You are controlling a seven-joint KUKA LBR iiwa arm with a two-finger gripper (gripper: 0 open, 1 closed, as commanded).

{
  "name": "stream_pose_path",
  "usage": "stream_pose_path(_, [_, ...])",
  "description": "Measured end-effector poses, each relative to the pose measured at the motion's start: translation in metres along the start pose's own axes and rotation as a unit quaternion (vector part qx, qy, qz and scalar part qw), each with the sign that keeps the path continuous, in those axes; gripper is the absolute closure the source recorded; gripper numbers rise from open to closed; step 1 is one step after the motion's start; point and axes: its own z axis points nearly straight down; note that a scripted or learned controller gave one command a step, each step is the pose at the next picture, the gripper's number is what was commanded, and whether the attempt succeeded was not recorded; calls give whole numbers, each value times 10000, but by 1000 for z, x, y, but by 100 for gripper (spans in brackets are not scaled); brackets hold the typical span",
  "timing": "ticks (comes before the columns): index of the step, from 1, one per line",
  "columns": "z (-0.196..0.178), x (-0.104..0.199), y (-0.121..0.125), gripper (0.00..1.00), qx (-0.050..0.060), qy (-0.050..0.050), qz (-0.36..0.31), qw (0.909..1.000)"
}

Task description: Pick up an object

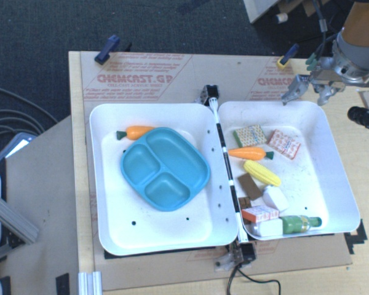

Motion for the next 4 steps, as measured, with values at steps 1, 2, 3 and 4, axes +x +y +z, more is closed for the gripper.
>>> stream_pose_path(1, [133, 36, -61, 0, -77, -14, 5, 10000])
stream_pose_path(2, [143, 13, -22, 0, -59, -10, -9, 10000])
stream_pose_path(3, [143, -22, 6, 0, -35, -16, -5, 10000])
stream_pose_path(4, [145, 31, -33, 0, -58, -19, -6, 10000])
